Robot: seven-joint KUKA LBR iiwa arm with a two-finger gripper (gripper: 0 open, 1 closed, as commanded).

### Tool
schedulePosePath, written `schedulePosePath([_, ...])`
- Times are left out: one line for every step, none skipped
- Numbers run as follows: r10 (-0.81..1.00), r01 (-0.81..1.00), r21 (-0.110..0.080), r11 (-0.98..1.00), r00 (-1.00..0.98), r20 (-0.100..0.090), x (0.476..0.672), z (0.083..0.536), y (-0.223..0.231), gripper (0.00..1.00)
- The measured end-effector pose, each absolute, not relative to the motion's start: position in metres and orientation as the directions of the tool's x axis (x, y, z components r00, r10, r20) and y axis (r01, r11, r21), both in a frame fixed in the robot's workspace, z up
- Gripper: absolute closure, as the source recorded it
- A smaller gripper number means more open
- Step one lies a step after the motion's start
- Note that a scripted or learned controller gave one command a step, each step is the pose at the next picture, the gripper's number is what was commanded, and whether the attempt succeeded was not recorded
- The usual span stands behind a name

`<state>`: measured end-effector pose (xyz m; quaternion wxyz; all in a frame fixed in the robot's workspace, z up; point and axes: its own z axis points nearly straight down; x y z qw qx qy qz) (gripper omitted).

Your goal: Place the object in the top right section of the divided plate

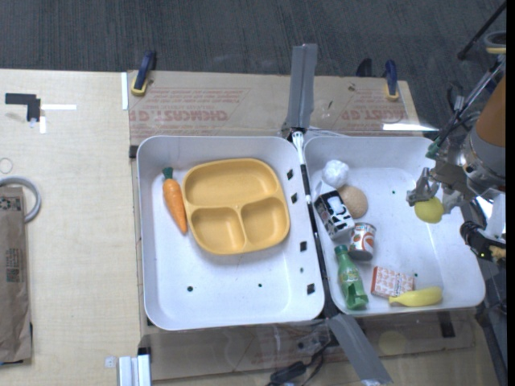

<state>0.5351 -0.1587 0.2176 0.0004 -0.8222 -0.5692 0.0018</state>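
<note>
The end effector (430, 202) hangs over the right side of the right bin (451, 296), and a small yellow lemon (430, 210) sits right at its tip. The lemon appears to be between the fingers, so I judge it clamped, though the slant of the view leaves some doubt about whether it is lifted or resting on the bin floor.

The plate (236, 205) lies in the left bin (233, 304), well apart from the end effector and to its left in the view, across the divider between the bins. Its large section runs along the top, with two smaller ones below; the target is the upper right part, near the inner wall. The coming move turns on a long carry leftward over the divider.

Beside the plate lies a carrot (175, 204). Between lemon and plate stand a can (362, 240), a green bottle (349, 278) and a brown ball (353, 202); a banana (416, 297) lies below
</note>
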Motion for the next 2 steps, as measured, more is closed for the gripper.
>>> schedulePosePath([0.89,0.89,-0.001,-0.455,0.455,-0.001,0.529,0.092,-0.093,1.0])
schedulePosePath([0.975,0.975,-0.001,-0.223,0.223,-0.002,0.506,0.191,-0.022,1.0])
